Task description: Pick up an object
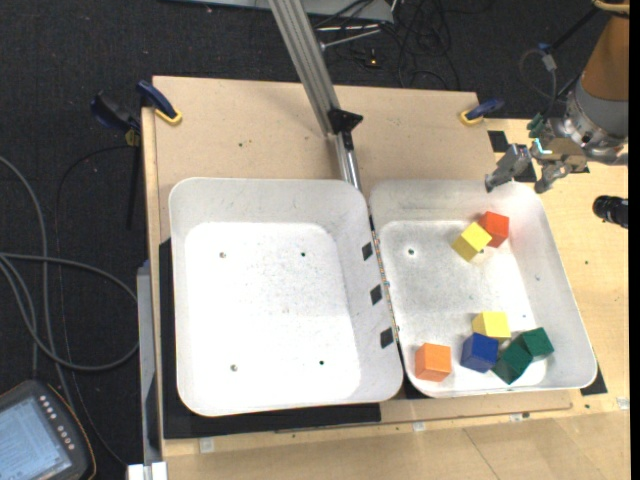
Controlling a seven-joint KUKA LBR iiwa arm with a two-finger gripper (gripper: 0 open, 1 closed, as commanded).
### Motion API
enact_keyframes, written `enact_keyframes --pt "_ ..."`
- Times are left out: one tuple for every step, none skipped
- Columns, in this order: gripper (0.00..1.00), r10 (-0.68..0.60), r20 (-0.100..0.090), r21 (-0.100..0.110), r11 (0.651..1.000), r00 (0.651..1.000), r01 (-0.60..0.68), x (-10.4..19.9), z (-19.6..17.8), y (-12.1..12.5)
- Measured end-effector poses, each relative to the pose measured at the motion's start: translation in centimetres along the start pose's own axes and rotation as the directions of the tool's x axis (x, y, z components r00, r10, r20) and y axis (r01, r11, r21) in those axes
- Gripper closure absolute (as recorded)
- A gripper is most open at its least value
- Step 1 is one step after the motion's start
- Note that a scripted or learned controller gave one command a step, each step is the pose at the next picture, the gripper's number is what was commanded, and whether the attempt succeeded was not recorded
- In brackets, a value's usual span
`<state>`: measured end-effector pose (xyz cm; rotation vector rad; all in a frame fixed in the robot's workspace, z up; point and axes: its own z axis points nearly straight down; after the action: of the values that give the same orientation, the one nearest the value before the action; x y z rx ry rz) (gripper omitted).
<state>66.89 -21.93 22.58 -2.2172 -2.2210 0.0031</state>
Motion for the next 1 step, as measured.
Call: enact_keyframes --pt "0.0 -0.002 0.002 -0.002 1.0 1.0 0.002 0.05 -0.25 0.05"
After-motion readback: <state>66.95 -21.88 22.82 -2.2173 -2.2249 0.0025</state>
